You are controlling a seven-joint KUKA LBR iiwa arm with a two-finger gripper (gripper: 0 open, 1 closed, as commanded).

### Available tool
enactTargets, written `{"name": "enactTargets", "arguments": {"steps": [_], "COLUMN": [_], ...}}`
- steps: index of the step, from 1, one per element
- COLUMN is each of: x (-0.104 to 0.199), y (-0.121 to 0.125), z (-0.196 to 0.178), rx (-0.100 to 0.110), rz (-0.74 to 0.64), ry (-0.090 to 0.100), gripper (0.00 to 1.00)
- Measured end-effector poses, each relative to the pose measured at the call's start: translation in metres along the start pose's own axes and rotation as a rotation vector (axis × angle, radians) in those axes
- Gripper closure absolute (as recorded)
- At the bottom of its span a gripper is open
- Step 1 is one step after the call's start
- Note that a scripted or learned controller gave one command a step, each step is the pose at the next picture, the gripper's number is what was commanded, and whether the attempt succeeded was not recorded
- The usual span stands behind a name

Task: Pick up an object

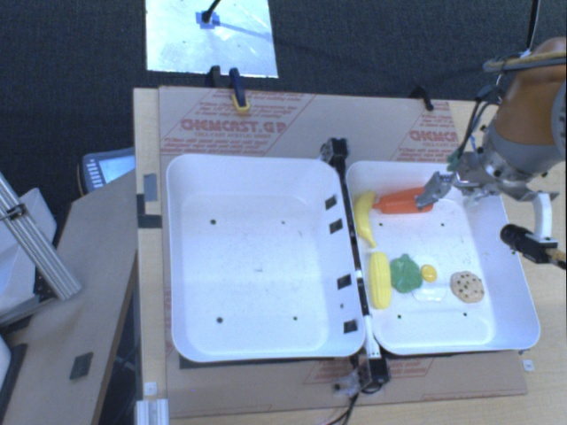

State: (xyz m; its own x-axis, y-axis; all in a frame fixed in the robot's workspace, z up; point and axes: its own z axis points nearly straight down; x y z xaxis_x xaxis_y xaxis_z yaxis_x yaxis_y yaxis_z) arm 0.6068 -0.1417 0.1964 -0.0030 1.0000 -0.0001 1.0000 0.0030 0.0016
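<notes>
Cookie [466, 286]: nearest thing in the right bin [509, 330], sitting flat toward the right side, well away from the gripper.

Fried egg [428, 277]: small yellow yolk on a white patch, just left of the cookie.

Green veg [406, 273]: lumpy green piece, touching or almost touching the corn.

Corn [379, 279]: yellow cob lying lengthwise, right beside the divider between the bins.

Banana [364, 217]: further back, curved, also hugging the divider.

Carrot [401, 203]: orange piece lying crosswise at the far end of the right bin, its left end just beside the banana. Looks like the thing being gone for.

Gripper [436, 190]: down low at the carrot's right end, coming in from the right on a slant. Honestly can't tell how it's set, too small and blurry from here.

Carrot vs gripper: the tip is at or over the right end of the carrot, not the middle. Can't say it's touching.

How I'd do it: grab across the narrow width, shift a bit toward the carrot's middle so it doesn't pivot out, and stay off the banana.

Left bin [257, 264]: plain white floor.
</notes>
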Motion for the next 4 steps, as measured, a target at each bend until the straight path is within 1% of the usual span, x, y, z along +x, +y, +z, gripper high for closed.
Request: {"name": "enactTargets", "arguments": {"steps": [1,2,3,4], "x": [0.027,0.031,0.032,0.117], "y": [0.033,0.008,0.008,-0.018], "z": [-0.030,-0.165,-0.167,-0.241], "rx": [-0.005,-0.015,-0.006,-0.009], "rz": [-0.005,-0.003,-0.007,-0.011], "ry": [0.000,-0.002,-0.002,0.003], "gripper": [0.00,0.00,1.00,1.00]}}
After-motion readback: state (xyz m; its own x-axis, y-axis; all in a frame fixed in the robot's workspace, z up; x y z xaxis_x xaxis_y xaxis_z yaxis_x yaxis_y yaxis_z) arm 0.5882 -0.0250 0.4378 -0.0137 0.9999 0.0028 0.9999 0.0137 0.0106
